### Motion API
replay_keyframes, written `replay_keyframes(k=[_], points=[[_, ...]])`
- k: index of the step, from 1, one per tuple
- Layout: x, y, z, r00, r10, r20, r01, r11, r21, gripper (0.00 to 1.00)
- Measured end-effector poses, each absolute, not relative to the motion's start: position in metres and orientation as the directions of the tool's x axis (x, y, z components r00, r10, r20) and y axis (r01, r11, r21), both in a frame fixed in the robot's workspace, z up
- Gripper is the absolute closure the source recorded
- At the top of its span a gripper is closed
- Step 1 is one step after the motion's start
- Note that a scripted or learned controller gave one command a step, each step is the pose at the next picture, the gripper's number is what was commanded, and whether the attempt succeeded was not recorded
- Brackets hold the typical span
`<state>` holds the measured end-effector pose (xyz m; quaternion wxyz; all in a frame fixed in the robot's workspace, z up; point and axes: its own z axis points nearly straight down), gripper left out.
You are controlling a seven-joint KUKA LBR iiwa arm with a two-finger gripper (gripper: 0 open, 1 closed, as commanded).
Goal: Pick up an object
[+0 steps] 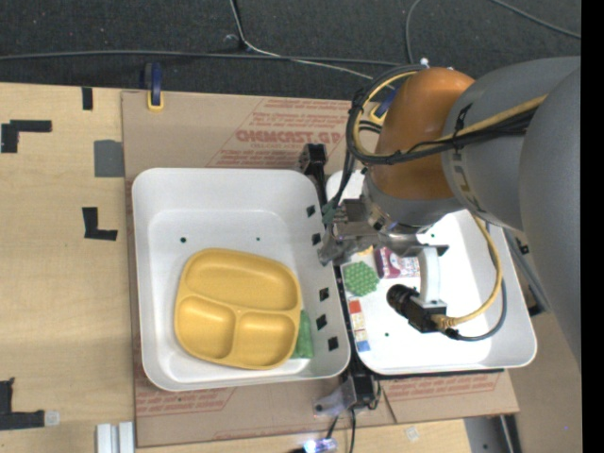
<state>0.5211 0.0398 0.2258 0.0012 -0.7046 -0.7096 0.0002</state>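
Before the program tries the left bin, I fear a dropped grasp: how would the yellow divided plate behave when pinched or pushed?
The yellow divided plate looks like moulded plastic, so probably stiff and light for its size. Its smooth, rounded rim may slip when pinched. Wide, shallow and flat in the left bin, it would likely slide, not tip.

Wood bench (47,253) w/ cardboard sheet (189,130); dark floor (113,8) behind.

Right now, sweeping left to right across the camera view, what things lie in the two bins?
In order: yellow divided tray → green piece at its right edge → green patterned pad → purple-and-white packet.
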Motion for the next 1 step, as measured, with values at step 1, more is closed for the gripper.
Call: replay_keyframes(k=[1], points=[[0.5295, 0.0892, 0.234, -0.007, 1.0, 0.001, 1.0, 0.007, -0.001, 1.0]])
